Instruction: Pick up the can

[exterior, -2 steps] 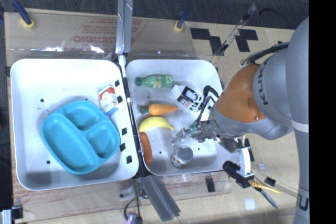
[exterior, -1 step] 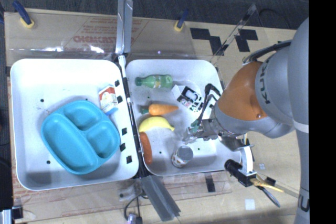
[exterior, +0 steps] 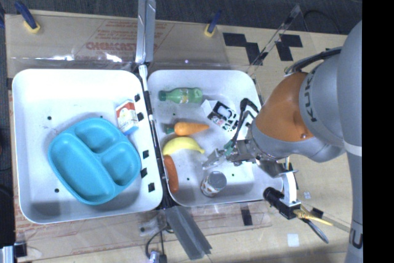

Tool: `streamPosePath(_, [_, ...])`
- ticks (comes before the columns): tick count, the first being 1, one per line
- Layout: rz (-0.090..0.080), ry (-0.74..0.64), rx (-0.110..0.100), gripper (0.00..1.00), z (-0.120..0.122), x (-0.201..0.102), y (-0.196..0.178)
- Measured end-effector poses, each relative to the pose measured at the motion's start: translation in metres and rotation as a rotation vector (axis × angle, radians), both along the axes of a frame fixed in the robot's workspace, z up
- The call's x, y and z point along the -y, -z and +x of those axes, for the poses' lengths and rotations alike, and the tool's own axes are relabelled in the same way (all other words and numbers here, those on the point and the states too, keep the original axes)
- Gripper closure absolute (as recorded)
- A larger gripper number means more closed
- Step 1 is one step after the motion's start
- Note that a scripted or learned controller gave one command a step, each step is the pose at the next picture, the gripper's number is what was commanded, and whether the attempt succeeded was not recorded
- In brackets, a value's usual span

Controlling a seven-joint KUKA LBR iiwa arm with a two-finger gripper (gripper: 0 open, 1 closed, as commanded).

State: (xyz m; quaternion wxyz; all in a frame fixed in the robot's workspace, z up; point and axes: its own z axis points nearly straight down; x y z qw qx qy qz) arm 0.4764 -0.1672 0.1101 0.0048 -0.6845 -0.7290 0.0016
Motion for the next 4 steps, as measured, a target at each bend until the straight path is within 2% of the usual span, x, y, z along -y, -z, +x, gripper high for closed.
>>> streamPosePath(1, [-0.002, -0.008, 0.006, 0.0, 0.0, 0.035, 0.019])
streamPosePath(2, [-0.002, -0.053, 0.005, 0.0, 0.0, -0.007, 0.019])
streamPosePath(3, [0.001, -0.248, 0.005, 0.0, 0.0, -0.02, 0.019])
streamPosePath(4, [-0.002, -0.291, 0.009, 0.0, 0.0, 0.023, 0.019])
